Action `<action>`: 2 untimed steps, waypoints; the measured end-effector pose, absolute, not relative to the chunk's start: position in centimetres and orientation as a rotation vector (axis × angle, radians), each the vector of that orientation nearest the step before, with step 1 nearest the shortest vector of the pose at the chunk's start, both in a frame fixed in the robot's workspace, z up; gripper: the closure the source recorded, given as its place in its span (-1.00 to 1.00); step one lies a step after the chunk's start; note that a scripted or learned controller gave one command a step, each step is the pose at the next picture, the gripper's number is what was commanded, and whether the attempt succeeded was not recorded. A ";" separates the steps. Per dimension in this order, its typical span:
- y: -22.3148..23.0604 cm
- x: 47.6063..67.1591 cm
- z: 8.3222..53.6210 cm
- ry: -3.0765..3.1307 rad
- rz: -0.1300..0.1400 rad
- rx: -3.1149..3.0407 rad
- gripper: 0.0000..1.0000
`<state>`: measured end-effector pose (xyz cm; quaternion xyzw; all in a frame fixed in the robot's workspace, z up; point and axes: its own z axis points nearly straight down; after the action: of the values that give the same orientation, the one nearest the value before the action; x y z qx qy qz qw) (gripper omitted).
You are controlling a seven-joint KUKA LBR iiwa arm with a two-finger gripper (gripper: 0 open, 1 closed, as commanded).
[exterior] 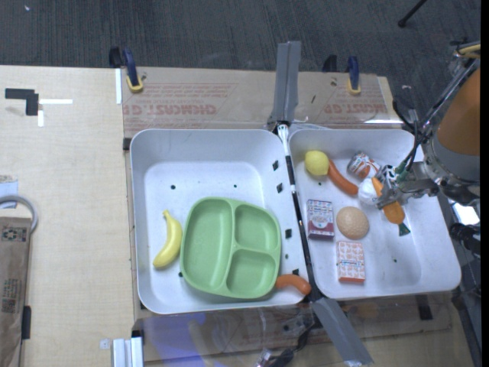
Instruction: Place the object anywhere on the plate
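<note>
Gripper (387,192) in the right bin (428,274) — fingers clamped on a small orange carrot-shaped object (394,212). Green three-compartment plastic plate (231,246) — smooth, rounded — sits in the left bin (199,159).

Two white bins (145,205) (428,270) hold one green plate (229,245), one banana (169,241), one lemon (316,163), one egg (352,222) — and two small red-and-white boxes (320,219) (351,262).

Gripper (390,188): low in the right bin (428,277), among objects.
Left, close: can (361,164), carrot (343,179), egg (352,223).
Below-right: bare bin floor.
Far left: plate (231,245), compartments unobstructed; banana (169,240) beside its far rim.
</note>
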<state>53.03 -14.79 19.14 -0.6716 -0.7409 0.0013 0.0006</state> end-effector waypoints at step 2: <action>-3.7 52.6 19.1 -2.798 0.001 -1.430 1.00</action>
<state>52.59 -3.69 19.12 -0.4550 -0.8905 0.0002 -0.0005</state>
